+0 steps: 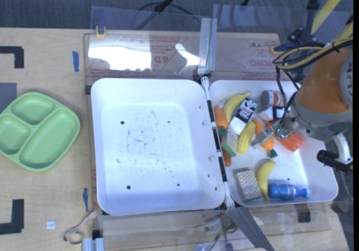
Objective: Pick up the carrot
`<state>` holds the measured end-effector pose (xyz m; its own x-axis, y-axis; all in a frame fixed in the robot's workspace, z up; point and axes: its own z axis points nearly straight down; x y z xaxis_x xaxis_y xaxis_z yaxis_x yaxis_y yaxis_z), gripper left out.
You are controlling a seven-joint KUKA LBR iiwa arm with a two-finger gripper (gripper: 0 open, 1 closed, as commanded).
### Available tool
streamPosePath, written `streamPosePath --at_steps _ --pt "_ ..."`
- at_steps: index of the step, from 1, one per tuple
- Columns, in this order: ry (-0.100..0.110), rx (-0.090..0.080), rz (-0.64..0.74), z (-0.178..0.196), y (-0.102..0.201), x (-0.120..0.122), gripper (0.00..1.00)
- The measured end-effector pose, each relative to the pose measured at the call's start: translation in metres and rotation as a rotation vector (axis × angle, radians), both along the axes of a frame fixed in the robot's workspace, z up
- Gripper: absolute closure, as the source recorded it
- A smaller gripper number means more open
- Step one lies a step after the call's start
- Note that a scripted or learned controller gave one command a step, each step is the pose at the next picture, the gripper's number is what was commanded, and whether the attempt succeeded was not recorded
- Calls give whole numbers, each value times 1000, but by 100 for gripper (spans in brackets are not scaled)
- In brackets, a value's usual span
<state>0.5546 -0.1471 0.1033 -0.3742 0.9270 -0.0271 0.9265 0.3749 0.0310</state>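
From above, the counter (45, 48) carries two shallow white bins side by side: the left bin (151, 149) has only faint scribbles and small dark dots on its floor, while the right bin (320, 182) is crowded. The grey arm (328, 84) with its orange band leans in from the right, and the gripper (279, 129) sits low in the middle of the right bin's clutter; whether it is apart, together or clamped on anything cannot be told. The carrot (221, 117) lies by the bin's left wall, near the divider, well apart from the gripper. Just right of it are a yellow banana (235, 102) and a black-and-white packet (245, 110), with a second banana (245, 136) below them. Between the carrot and the gripper lie further small orange pieces (268, 143) and an orange-red object (291, 142) directly beside the gripper. Toward the front of the bin lie a third banana (265, 170), a speckled sponge-like block (248, 183) and a blue bottle (287, 191). A small can (271, 98) sits near the back. On the counter at far left rests a green divided plate (36, 130).
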Motion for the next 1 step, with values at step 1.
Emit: streamPosePath --at_steps 1 --pt "38 12 51 89 -65 -12 0"
